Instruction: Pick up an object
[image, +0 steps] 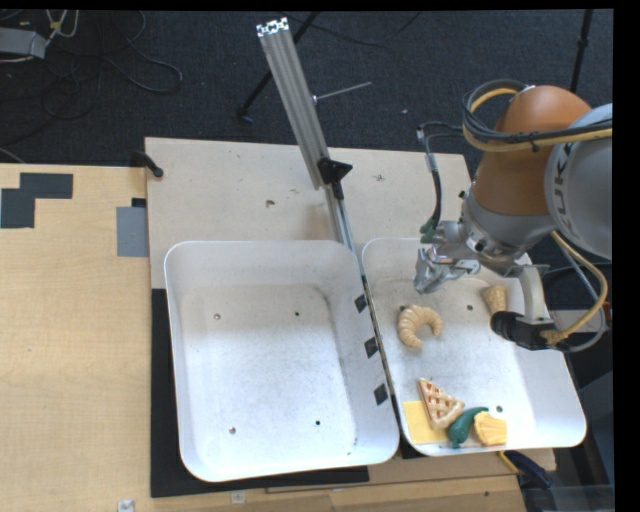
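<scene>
we see a croissant (419, 325) lying in the right bin (560, 420), near its left wall and about halfway along it. just above it hangs the end effector (432, 281), apart from the croissant and with nothing between its fingers. the fingers are small and dark against the metal parts, so we cannot tell if they stand apart or together. a small tan piece (494, 298) lies to the right of the croissant, partly cut by the arm (530, 160), and its shape is hard to make out. at the near end of the same bin we see a waffle slice (438, 400), a flat yellow piece (419, 421) partly under it, a green object (464, 425) and a yellow ridged piece (490, 430), all close together. the left bin (200, 262) touches the right one. a slanted metal bar (300, 110) rises from the counter (230, 180) behind the bins.
</scene>
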